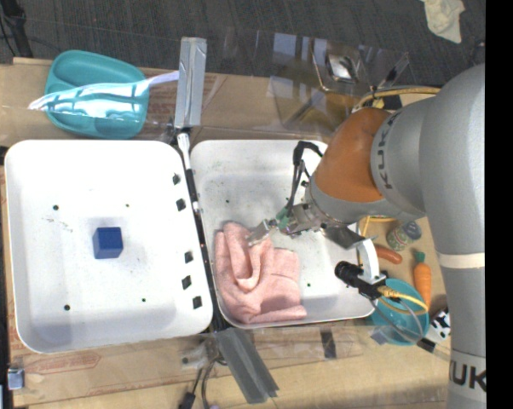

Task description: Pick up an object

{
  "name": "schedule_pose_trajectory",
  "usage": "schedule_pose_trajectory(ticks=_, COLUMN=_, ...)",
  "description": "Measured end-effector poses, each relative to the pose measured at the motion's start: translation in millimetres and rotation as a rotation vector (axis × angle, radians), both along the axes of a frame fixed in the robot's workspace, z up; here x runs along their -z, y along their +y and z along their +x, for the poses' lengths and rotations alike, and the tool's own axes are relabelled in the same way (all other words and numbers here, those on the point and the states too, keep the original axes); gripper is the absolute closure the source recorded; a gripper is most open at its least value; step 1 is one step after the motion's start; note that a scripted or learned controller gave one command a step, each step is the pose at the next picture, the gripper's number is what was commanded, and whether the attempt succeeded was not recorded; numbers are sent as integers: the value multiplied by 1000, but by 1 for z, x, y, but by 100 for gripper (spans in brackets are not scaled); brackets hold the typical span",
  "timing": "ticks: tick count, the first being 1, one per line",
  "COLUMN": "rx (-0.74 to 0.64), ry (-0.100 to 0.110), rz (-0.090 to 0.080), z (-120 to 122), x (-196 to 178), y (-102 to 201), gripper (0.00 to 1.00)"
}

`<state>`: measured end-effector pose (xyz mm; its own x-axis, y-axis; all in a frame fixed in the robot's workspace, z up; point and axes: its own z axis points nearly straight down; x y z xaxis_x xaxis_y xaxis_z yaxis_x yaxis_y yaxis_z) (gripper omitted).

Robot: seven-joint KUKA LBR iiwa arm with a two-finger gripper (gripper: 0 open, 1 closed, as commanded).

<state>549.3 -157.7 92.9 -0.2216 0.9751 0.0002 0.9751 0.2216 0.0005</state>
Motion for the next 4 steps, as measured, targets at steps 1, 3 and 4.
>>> schedule_pose_trajectory(ticks=1, rx=-132, ry=2, rz=1, z=-29, x=1, y=54, gripper=0)
schedule_pose_trajectory(ticks=3, rx=-136, ry=-1, rz=-1, z=-27, x=-9, y=53, gripper=0)
schedule_pose_trajectory(ticks=4, rx=-142, ry=-2, rz=-2, z=-26, x=-19, y=53, gripper=100)
